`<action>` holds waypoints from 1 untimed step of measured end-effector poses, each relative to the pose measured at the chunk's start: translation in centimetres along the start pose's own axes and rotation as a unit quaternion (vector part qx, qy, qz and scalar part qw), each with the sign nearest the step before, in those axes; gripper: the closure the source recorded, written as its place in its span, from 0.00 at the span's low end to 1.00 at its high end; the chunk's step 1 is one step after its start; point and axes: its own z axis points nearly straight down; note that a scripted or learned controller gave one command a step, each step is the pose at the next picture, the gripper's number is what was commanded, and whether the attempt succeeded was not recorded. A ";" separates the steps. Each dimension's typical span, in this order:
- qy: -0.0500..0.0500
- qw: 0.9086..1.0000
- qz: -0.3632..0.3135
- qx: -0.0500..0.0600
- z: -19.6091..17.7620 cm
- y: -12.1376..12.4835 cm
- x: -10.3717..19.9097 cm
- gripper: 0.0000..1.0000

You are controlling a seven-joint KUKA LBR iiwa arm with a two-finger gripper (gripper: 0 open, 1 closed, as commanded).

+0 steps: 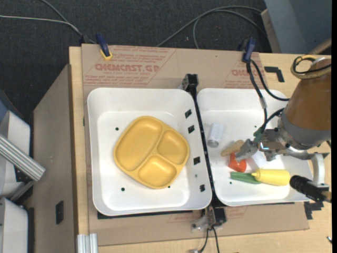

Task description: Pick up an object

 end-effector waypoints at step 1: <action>-0.001 1.000 -0.002 -0.007 -0.7 0.3 0.0 0.00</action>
